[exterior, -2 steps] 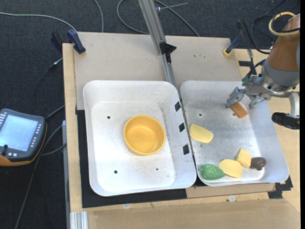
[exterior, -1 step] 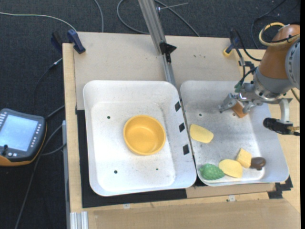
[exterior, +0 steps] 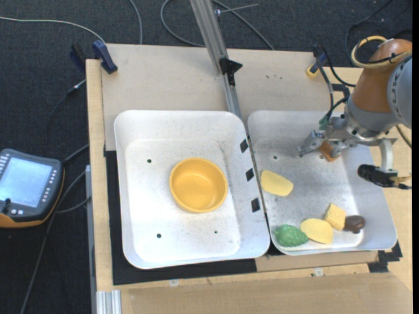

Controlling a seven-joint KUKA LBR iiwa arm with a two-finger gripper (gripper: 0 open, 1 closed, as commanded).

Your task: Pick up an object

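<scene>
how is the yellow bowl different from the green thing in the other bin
The yellow bowl sits alone near the middle of the left bin; the green object lies at the near edge of the right bin, crowded beside a yellow piece. The yellow bowl is clearly larger than the green object. The yellow bowl is a smooth, open round; the green object looks lumpy and solid. Both rest on a bin floor, apart from the pincer.

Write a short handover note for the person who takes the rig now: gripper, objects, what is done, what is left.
Gripper: low in the right white bin, upper part; finger state unclear, nothing seen held.
Right bin: pale yellow oval piece mid-left; green lumpy piece, yellow rounded piece, yellow block and brown round piece along the near edge.
Left white bin: round yellow bowl.
Done: no pick visible. Left: pick up one object.
</scene>
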